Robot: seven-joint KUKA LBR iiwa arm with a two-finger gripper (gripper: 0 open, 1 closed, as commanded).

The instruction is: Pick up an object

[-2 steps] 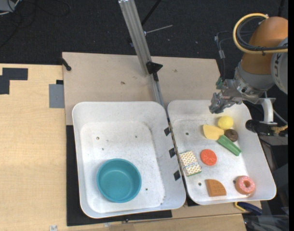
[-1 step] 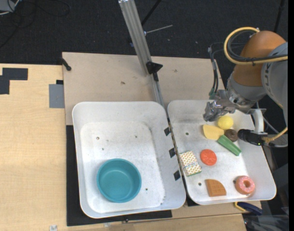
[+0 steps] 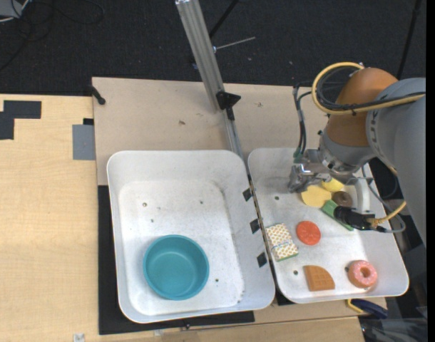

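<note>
Camera view, inspected with the red disc (image 3: 308, 233) as reference: this disc lies on the floor of the right bin (image 3: 269, 168). The gripper (image 3: 300, 179) is above the disc in the picture, low over the far end of the same bin. Whether it is apart or together cannot be told, and nothing is seen clamped in it. A yellow piece (image 3: 316, 195) lies between the disc and the gripper, just beside the gripper. A green piece (image 3: 336, 214) lies up and to the right of the disc, partly hidden. A checkered block (image 3: 282, 241) sits just left of the disc. An orange wedge (image 3: 319, 278) lies below the disc. A pink doughnut (image 3: 361, 273) lies below and to the right. Well left of the disc, a teal bowl (image 3: 176, 266) stands upright in the left bin (image 3: 132, 177).
</note>
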